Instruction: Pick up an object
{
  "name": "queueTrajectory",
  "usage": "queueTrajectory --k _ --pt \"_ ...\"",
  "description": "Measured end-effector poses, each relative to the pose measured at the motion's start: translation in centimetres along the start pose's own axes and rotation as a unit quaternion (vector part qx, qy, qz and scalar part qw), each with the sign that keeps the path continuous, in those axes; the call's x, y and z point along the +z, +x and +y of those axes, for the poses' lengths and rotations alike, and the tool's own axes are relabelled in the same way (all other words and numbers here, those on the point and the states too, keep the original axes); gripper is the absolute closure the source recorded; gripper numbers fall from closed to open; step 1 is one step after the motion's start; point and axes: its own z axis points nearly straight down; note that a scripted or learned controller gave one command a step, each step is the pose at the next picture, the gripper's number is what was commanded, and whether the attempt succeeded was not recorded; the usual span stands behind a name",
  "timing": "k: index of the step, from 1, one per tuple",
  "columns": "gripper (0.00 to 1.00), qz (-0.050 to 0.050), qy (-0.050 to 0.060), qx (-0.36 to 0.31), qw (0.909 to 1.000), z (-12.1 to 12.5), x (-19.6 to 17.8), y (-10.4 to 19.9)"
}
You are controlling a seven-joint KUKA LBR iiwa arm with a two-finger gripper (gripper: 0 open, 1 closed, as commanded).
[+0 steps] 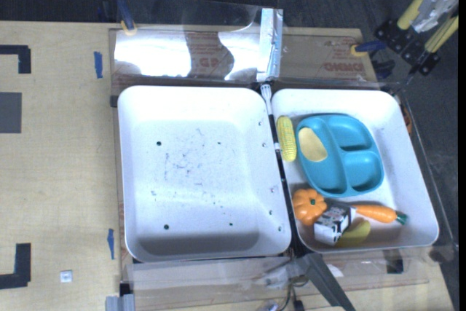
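Camera view: two white bins side by side on the desk (pixel 58 178).
Left bin (pixel 138 113): bare white floor with faint scuffs and a few dark dots.
Right bin (pixel 386 109): holds all the loose objects.
Blue plate (pixel 357 164): divided, in the middle of the right bin; a yellow piece (pixel 313 146) lies in its left compartment.
Corn cob (pixel 287 138): along the right bin's left wall, just beside the plate.
Orange pumpkin (pixel 309 205): near the bin's near-left corner.
Carrot (pixel 375 213): along the near wall, right of the pumpkin.
Black-and-white item (pixel 332 223): between the pumpkin and the carrot, touching a yellow-green piece (pixel 357 231).
Hand: apart or together cannot be told.
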Motion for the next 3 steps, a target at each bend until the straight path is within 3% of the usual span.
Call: queueTrajectory --k 1,2,3 --pt "1.00 0.003 0.002 -0.109 0.9941 -0.2 1.2 2.9" --pt "1.00 0.000 0.000 -0.233 0.9724 -1.7 1.2 -1.2" --pt "1.00 0.001 0.000 -0.226 0.9740 -0.6 1.3 -3.0"
